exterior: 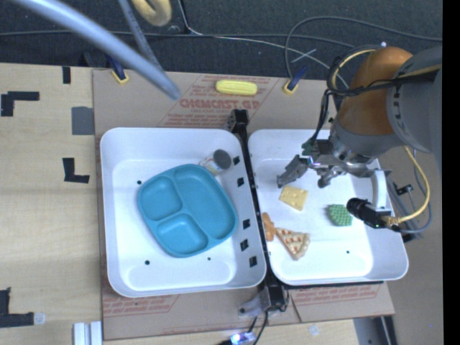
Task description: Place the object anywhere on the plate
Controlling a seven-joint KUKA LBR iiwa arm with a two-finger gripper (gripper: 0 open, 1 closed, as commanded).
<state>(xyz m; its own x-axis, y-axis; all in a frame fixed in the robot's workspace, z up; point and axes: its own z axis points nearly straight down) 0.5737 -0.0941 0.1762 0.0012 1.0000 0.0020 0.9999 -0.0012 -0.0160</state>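
A blue plate (188,208) with three compartments lies in the left bin (118,192). The right bin (374,261) holds a pale yellow cheese wedge (293,197), a green lump (340,215), a waffle-patterned slice (295,241) and a small orange piece (268,226). My gripper (308,175) hangs over the right bin's back left part, just above and behind the cheese wedge. Its fingers (291,172) are spread open with nothing between them.
A small grey cup-like item (221,159) lies in the left bin beside the plate's back right corner. A yellow toy (236,87) rests on the cardboard behind the bins. The black divider (246,185) runs between the two bins.
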